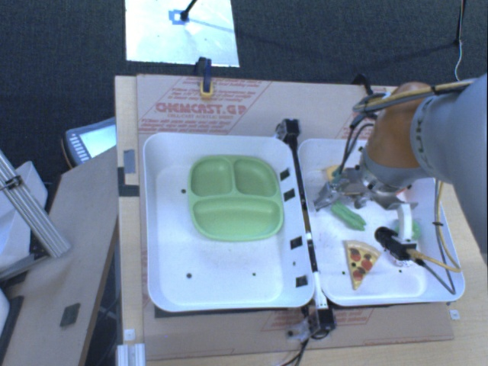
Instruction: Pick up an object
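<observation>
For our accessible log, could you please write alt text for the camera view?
A grey robot arm's pincer hovers low in the right white bin, beside a green plastic pod and above a toy pizza slice. The left white bin holds a green divided plate.

Dark carpet floor (61, 44) surrounds the wooden bench (126, 227).

The gripper (333, 197) hung in the right bin (431, 284) beside a green pod (349, 216), near a pizza slice (359, 261); a green tray (233, 198) lay in the left bin (171, 280).
</observation>
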Motion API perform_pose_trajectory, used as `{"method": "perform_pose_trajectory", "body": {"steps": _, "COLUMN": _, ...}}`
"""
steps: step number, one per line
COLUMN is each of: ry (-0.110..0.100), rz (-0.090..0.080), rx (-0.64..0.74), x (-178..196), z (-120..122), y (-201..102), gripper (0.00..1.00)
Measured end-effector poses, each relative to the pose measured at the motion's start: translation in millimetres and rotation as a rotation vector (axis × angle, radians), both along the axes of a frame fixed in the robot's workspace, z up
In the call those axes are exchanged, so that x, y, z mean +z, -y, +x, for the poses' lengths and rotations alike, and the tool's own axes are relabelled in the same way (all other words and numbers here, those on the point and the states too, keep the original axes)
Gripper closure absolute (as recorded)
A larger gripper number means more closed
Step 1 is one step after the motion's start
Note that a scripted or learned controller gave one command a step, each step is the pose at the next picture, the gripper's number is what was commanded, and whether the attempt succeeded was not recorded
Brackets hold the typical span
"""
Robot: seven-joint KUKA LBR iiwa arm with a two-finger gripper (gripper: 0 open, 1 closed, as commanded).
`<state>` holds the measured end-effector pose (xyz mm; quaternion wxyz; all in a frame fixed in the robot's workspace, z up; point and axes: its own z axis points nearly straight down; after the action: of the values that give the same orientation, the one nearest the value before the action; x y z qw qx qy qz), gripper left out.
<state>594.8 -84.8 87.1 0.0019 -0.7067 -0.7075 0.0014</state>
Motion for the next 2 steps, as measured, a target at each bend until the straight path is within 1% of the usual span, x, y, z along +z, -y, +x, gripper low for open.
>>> {"method": "perform_pose_trajectory", "body": {"steps": 1, "ry": 0.007, "rz": -0.002, "rx": 0.0, "x": 14.4, "z": 2.2, "y": 0.8, "gripper": 1.0}}
{"method": "perform_pose_trajectory", "body": {"steps": 2, "ry": 0.01, "rz": -0.002, "rx": -0.001, "x": 60.4, "z": -3.0, "y": 0.9, "gripper": 1.0}}
